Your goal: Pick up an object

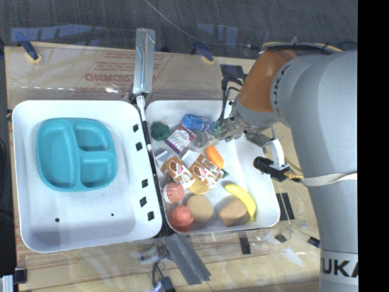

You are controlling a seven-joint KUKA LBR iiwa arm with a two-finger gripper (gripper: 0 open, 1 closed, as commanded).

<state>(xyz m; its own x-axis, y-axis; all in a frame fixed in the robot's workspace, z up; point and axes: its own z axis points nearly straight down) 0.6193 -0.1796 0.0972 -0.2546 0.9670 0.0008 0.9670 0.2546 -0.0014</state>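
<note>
The right bin point(261, 190) holds a heap of toy food. At its far side lie a blue packet point(193, 121), a dark green ball point(160, 130) and a purple and white carton point(179, 140). An orange piece point(214, 156) lies mid-bin beside two brown snack packets point(191, 171). A yellow banana point(241, 199), two tan buns point(216, 210) and a red apple point(180, 216) sit along the near side. My gripper point(222, 130) hangs low over the far part of this bin, between the blue packet and the orange piece. Nothing is visibly held.
The left bin point(36, 224) carries a teal divided plate point(76, 152). A metal divider strip point(143, 59) runs between the bins. The grey arm with its orange band point(261, 84) covers the right bin's far right corner.
</note>
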